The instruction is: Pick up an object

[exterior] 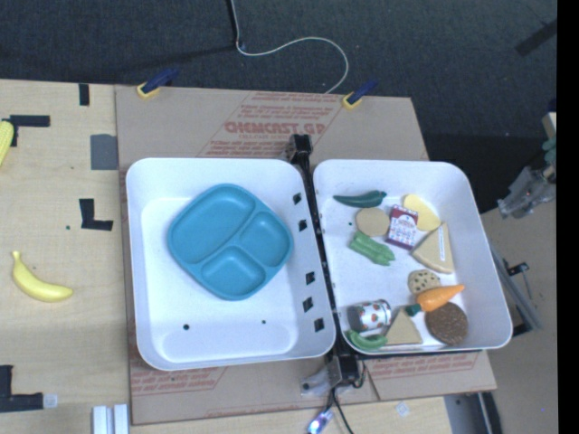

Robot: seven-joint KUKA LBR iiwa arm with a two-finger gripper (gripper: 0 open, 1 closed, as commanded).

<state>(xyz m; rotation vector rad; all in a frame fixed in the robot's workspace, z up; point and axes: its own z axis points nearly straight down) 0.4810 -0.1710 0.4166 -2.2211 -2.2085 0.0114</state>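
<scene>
The right bin [478, 226] holds several toy foods: a green chili [360, 198], a red and white packet [401, 227], a yellow piece [422, 212], a green pod [373, 249], a bread wedge [437, 250], a carrot [440, 297], a brown patty [447, 324] and a small silver can [371, 315]. A blue divided plate [231, 240] lies in the left bin [145, 183]. My gripper [528, 193] shows as a grey blurred shape at the right edge, outside the right bin and away from all the objects.
A banana [36, 281] lies on the wooden bench to the left of the bins, and another yellow item [4, 140] sits at the left edge. Both bins rest on cardboard [271, 120]. A white cable [298, 48] loops behind them.
</scene>
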